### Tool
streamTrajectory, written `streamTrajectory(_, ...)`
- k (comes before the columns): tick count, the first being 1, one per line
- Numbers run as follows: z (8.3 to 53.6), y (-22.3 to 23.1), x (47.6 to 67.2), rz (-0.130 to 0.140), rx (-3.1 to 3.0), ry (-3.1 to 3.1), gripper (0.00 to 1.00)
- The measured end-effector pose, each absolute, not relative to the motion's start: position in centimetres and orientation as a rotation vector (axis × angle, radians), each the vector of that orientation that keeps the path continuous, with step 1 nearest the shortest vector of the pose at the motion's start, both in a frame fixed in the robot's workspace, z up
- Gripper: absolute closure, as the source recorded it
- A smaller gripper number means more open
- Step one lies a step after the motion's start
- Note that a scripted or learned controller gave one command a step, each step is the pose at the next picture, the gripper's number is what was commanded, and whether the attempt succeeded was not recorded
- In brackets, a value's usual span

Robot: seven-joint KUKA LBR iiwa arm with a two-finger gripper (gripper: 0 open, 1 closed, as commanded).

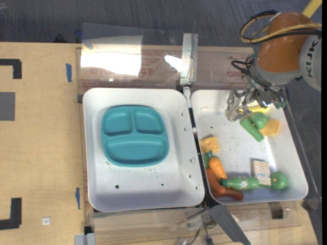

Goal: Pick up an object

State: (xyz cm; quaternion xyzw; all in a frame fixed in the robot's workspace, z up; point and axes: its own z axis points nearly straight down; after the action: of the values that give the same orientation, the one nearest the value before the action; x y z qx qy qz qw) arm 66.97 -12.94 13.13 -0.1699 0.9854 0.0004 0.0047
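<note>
Claw (pixel 244 107) poised over the right bin's upper corner.
Whether it is wide or narrow, I cannot tell; centring squarely on the green piece (pixel 254 125) should help.

Scene is lit brightly and evenly from overhead. Strong white glare is seen on the clear plastic sheet (pixel 135 60) just behind the left white plastic bin (pixel 97 152), w/ a second hot spot toward the sheet's right end. Detail under the glare is washed out. A softer sheen is noted on the teal three-compartment plate (pixel 135 135) inside that bin. Shadows are short and faint, kept close under the bin's rims. Focus is moderate overall; edges are slightly soft and fine grain is visible on the dark floor beyond the bin. Colours are rendered w/ good saturation. No obvious edge distortion is seen.
</note>
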Motion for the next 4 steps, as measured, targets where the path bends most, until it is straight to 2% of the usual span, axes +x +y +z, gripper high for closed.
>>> streamTrajectory(1, 19.1, -7.9, 67.0, -0.003, -0.681, 3.05, 1.0)
streamTrajectory(2, 9.1, -9.6, 67.1, -0.006, -0.744, 3.037, 1.0)
streamTrajectory(3, 21.4, -7.7, 67.2, -0.011, -0.82, 3.008, 1.0)
streamTrajectory(4, 27.2, -11.5, 66.9, -0.008, -1.229, 2.877, 1.0)
